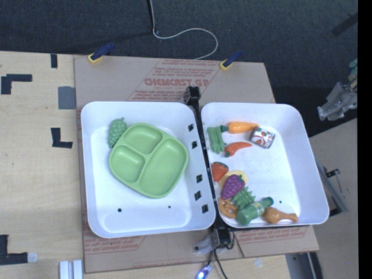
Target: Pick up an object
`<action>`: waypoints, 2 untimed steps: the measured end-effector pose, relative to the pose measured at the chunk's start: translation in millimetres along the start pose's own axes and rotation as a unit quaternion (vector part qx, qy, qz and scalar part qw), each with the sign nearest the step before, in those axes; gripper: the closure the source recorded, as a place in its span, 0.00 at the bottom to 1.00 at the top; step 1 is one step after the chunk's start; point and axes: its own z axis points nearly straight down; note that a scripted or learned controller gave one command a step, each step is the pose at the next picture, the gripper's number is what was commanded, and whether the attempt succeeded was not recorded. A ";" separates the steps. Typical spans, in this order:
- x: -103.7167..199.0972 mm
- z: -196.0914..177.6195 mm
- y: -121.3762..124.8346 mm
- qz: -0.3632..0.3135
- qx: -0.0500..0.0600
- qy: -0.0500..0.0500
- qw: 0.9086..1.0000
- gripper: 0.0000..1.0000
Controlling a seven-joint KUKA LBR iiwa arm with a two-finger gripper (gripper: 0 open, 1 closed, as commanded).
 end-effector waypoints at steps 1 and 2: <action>-39.6 61.9 0.2 -0.001 0.001 0.000 1.000 1.00; -59.7 84.3 0.8 -0.002 -0.001 0.000 1.000 1.00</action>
